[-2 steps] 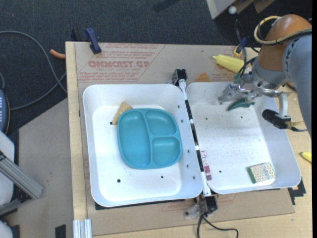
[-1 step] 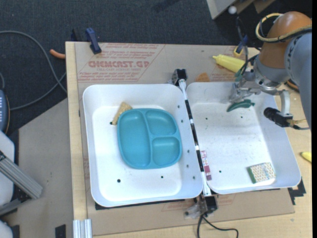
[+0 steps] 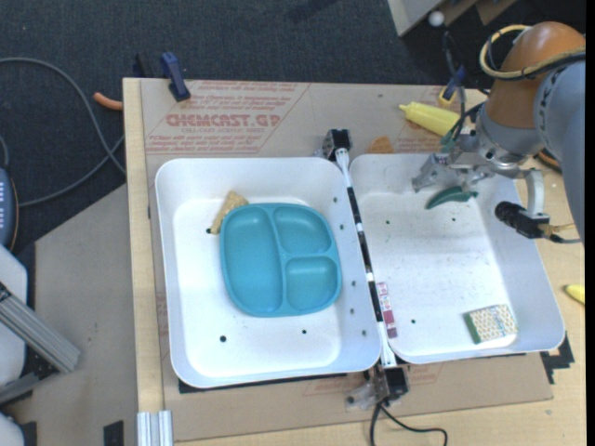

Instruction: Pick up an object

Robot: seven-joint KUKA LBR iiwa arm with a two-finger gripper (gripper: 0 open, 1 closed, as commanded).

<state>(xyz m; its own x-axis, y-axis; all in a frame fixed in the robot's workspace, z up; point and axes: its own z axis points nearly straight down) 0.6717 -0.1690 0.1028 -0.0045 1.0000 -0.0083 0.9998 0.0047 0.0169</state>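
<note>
Lying flat in left bin (image 3: 186, 249), blue divided tray (image 3: 279, 256) covers tan scrap (image 3: 229, 208), awkward to pinch. Patterned sponge (image 3: 491, 323) sits loose at right bin (image 3: 418, 277) near corner, likeliest pick. Gripper (image 3: 450, 182) hovers at far edge, fingers spread, grasping nothing.

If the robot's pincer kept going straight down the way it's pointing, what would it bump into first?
Probably the bare floor of the right bin. The pincer hangs over that bin's upper part, pointing down. The little patterned sponge lies far off in the near corner. Height is hard to judge.
</note>
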